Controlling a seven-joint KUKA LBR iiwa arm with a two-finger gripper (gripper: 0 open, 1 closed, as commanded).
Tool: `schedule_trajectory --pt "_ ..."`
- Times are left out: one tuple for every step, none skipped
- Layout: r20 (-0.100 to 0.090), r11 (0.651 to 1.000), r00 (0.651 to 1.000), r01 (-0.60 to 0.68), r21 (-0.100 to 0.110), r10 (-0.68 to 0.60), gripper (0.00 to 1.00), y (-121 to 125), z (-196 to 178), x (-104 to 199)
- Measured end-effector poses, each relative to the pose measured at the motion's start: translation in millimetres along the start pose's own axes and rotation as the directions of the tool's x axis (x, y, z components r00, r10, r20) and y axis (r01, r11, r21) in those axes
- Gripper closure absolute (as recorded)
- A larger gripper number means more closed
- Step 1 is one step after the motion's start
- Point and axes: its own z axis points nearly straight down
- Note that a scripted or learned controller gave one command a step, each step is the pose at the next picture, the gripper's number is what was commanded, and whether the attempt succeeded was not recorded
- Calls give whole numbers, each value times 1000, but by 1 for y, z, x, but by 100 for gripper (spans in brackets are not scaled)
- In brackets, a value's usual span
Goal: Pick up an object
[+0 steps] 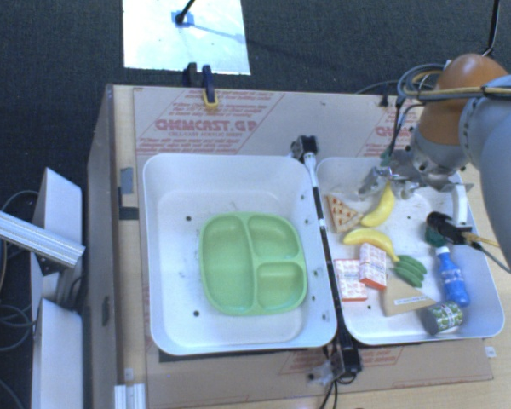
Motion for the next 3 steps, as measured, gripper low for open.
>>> schedule_trajectory --pt "2 1000 1000 3 -5 -3 100 2 -12 0" --pt "0 1000 1000 1 -4 -1 100 1 -90 57" --pt "-1 1000 1000 1 -2 -1 100 -19 -122 104"
